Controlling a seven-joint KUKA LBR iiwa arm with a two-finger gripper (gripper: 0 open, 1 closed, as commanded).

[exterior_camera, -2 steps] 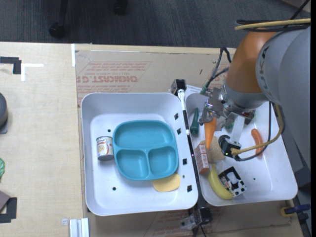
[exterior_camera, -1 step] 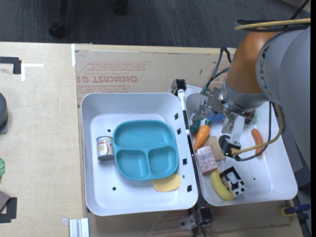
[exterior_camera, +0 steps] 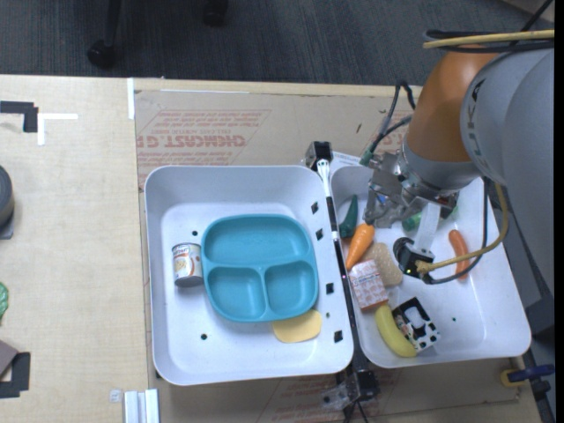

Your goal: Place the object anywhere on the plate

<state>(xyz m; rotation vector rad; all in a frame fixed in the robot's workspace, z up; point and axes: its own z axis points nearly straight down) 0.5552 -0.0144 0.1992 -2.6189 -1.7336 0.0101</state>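
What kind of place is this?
Probably a robotics lab: a grey arm at two white bins, toy food like a carrot and banana, a chair's wheels on office carpet.

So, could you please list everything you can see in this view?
left bin: one, white, bench centre
right bin: one, white, beside it
plate: one, teal, middle of left bin
can: one, silver, left of plate
slice: one, yellow, at plate's near edge
carrot: one, orange, right bin, left side
block: one, beige, beside carrot
packet: one, pink-red, below block
banana: one, yellow, right bin's near end
small item: one, black-and-white, beside banana
stick: one, orange, right bin's right side
arm: one, grey, orange band, over right bin
gripper: one, dark, near carrot
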